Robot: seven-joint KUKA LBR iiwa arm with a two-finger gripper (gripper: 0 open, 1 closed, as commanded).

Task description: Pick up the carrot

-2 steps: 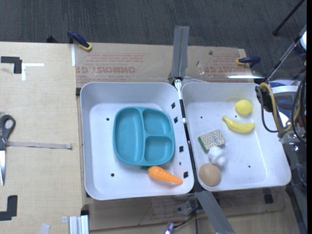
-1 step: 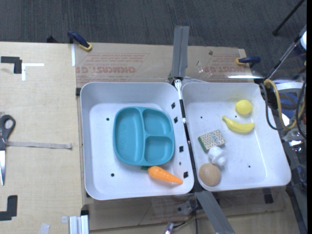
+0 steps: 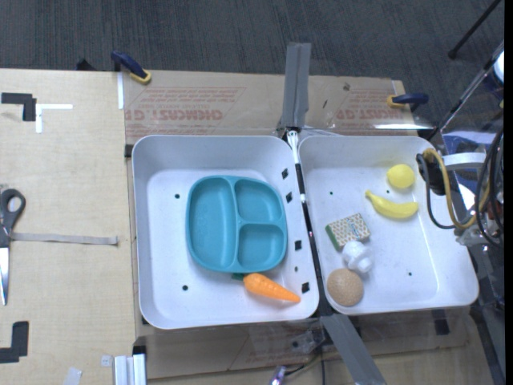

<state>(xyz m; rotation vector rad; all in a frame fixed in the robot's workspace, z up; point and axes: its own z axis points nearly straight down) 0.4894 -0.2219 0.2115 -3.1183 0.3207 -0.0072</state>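
Observation:
The orange carrot (image 3: 271, 288) lies on its side in the left bin (image 3: 156, 239), near the front wall. Its thick end points left and its tip points right. It rests just in front of the teal divided plate (image 3: 236, 223), touching or nearly touching the plate's front rim. Nothing covers it.
The right bin (image 3: 417, 287) holds a banana (image 3: 393, 205), a yellow lemon (image 3: 401, 176), a small patterned box (image 3: 348, 230), a white object (image 3: 357, 256) and a brown round thing (image 3: 345, 287). Cables (image 3: 445, 191) hang at the right edge. Scissors (image 3: 8, 215) lie on the bench at far left.

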